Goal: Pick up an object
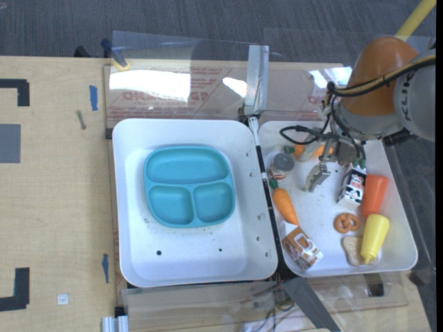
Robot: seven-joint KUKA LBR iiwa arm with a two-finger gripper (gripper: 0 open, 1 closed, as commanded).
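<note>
Wooden bench, two shallow white bins | two-finger gripper hangs with fingers spread, nothing between them, over right bin, apparently choosing a target | loose toys ring it: orange plastic carrot, brown pretzel, yellow bottle | blue three-part tray fills left bin, well apart.

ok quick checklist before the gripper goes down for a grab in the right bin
1. Gripper over the right bin: ok, it hangs above the bin's upper middle.
2. Nothing between its fingers: ok, none seen there.
3. Target right below: not ok, bare floor under the tips; carrot sits lower left.
4. Neighbours clear of the descent: cannot tell, the black-and-white carton is close on the right.
5. Cables above the wrist clear of the objects: cannot tell.
6. Left bin's blue tray out of the way: ok.
</note>
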